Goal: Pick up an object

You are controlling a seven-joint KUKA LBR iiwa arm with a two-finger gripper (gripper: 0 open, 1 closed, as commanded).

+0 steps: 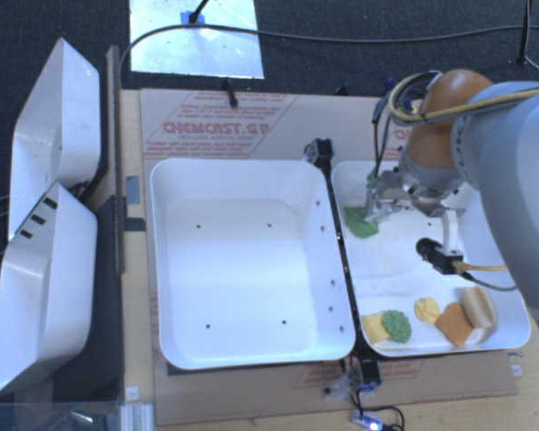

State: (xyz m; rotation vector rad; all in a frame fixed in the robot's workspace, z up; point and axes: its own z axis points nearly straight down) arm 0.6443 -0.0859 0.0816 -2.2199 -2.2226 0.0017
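Note:
My gripper [375, 209] reaches down into the right bin [382, 268] near its far left side, right at a flat green leaf-like object [360, 222]. The fingertips touch or hover at the leaf's upper right edge. Along the bin's near edge lie a yellow piece [374, 328], a green broccoli-like piece [396, 325], a small yellow piece [427, 310], an orange wedge [455, 323] and a tan bun-like piece [478, 306].
The left bin [242, 259] sits beside the right one, parted by a black divider [337, 241]. Two spare white bins [45, 232] lean at the far left. A cable and black connector [436, 254] hang from the arm over the right bin.

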